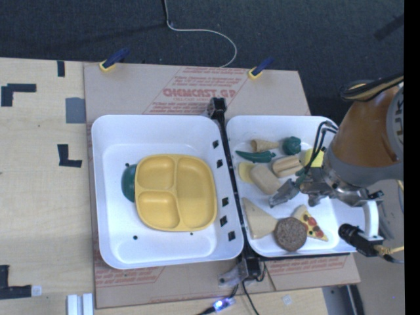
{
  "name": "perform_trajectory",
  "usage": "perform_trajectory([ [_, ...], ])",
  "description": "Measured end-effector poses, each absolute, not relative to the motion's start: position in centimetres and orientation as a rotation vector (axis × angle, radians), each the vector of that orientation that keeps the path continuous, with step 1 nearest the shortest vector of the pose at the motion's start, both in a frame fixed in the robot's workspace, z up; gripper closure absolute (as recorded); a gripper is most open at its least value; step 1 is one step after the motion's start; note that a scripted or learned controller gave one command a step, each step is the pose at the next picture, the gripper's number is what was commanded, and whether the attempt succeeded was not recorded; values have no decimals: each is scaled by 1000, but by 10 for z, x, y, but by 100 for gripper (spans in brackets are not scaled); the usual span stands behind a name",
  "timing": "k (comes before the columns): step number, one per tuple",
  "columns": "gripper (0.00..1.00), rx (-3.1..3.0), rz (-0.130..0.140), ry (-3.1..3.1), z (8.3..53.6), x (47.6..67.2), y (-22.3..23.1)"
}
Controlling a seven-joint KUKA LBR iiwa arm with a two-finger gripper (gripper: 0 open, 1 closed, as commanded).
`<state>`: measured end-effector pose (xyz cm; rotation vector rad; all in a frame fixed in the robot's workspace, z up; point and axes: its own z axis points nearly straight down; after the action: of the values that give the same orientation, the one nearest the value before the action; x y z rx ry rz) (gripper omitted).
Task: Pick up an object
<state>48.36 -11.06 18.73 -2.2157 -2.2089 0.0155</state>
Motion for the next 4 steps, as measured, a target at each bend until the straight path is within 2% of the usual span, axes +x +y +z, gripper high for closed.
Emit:
perform_trajectory([
  [1, 0, -2219, 3, -2221, 193, 487, -110],
  [2, 0, -2218, 5, -2218, 151, 485, -112],
  [3, 0, -2220, 2, -2219, 89, 489, -112],
  [4, 0, -2220, -2, -2221, 87, 490, -112],
])
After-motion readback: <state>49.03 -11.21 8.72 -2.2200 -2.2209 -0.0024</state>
